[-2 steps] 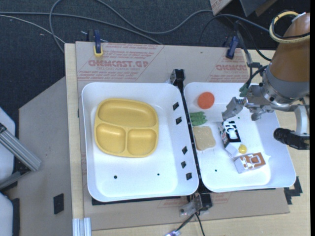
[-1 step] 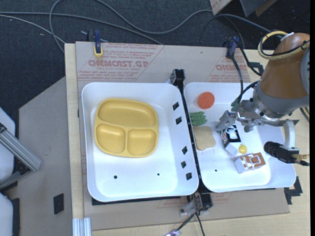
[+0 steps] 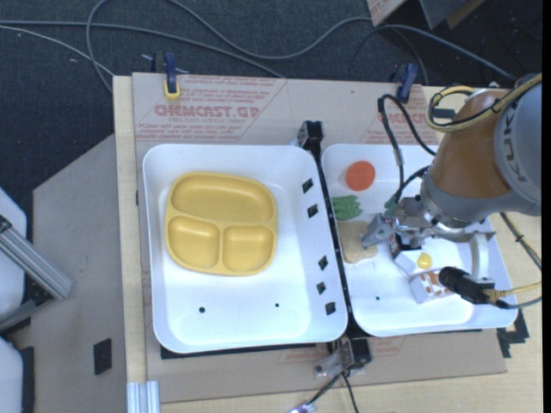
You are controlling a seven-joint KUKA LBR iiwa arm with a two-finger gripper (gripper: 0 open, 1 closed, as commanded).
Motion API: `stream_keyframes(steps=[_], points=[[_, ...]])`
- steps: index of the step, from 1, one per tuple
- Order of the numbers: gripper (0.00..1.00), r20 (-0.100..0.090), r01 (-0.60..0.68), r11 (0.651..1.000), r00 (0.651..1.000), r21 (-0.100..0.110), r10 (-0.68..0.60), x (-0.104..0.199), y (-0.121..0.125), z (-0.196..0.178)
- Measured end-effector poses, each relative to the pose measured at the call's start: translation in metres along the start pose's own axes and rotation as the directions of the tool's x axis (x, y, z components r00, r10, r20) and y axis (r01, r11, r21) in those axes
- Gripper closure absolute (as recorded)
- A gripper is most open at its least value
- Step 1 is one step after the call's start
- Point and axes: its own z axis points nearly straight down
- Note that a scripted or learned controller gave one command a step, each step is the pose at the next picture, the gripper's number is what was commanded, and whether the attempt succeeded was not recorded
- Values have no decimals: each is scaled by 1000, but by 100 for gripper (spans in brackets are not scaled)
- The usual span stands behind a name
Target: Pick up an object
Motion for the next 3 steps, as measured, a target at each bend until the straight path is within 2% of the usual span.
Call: stream_keyframes(steps=[1,2,3], points=[[0,8,2,999,1000,-35,-1,-1,8,17],[100,9,-1,999,1000,-32,1,-2,8,7],[100,4,0,1000,1000,-14,0,-13,11,-47]])
